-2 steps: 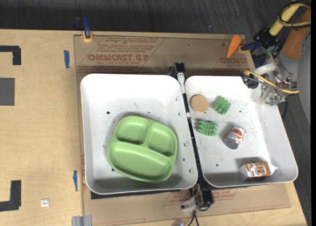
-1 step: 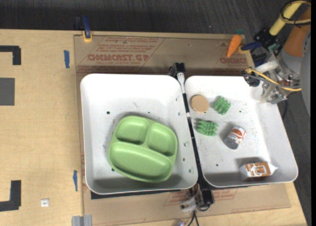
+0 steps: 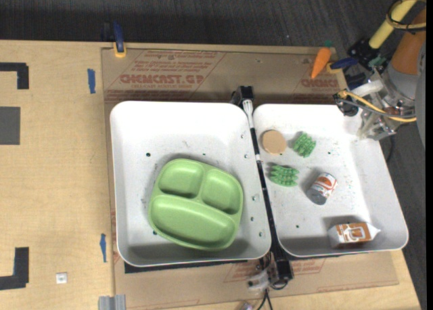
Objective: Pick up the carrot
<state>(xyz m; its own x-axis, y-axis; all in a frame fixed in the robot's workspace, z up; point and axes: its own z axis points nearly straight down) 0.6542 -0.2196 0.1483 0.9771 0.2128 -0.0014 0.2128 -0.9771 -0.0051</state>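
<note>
Carrot (image 3: pixel 321 62) on cardboard beyond right bin (image 3: pixel 379 187), gripper (image 3: pixel 374 126) at bin's far corner, jaw state indiscernible

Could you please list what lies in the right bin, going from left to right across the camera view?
Brown disc → lower green piece → upper green piece → can → small carton.

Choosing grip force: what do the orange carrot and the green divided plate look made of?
Orange carrot with green top: probably moulded plastic, given its uniform colour; too small to be sure. Green divided plate: smooth plastic, semi-gloss, with soft highlights on rounded rims.
</note>
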